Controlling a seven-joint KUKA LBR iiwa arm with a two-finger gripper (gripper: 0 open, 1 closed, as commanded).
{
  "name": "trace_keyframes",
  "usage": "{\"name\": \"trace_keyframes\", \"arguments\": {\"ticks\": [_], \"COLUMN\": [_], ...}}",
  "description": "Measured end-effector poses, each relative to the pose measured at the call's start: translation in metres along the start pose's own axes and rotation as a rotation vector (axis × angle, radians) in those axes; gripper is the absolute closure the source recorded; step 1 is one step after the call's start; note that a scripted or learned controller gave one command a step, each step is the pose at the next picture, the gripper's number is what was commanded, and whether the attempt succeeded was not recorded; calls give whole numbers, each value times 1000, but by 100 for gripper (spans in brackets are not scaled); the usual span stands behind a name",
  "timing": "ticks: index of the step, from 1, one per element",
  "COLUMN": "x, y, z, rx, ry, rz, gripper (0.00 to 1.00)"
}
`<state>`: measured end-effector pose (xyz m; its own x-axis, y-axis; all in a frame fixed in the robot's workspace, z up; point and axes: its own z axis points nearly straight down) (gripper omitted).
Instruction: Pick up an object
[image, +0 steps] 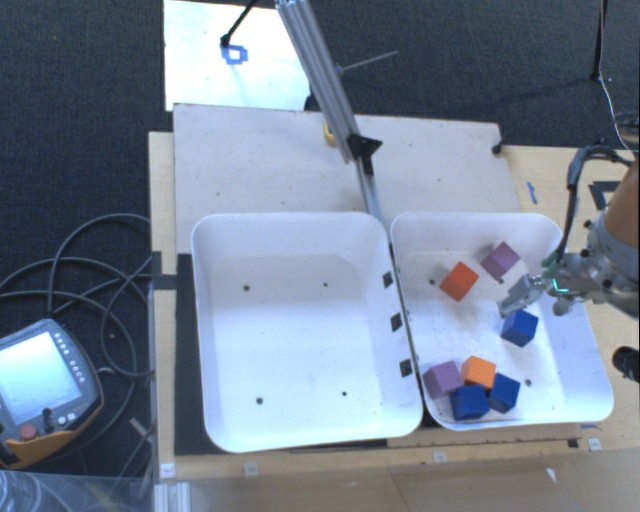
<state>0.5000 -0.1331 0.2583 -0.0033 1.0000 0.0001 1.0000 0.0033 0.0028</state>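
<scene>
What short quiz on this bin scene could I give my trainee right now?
1. True or false: the blocks lie in the right bin.
2. How many orange blocks are there: A one, B two, C four?
3. Fill in: the block nearest the claw is the lone ____ block.

Key: 1 true. 2 B: one mid-bin, one in the near cluster. 3 blue.

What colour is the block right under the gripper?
Blue block, seen in the camera view below the gripper.
</scene>
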Motion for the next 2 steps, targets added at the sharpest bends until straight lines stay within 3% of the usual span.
{"name": "trace_keyframes", "arguments": {"ticks": [2], "x": [-12], "y": [-10], "z": [113], "rx": [7], "ry": [1], "rz": [3], "gripper": [0]}}
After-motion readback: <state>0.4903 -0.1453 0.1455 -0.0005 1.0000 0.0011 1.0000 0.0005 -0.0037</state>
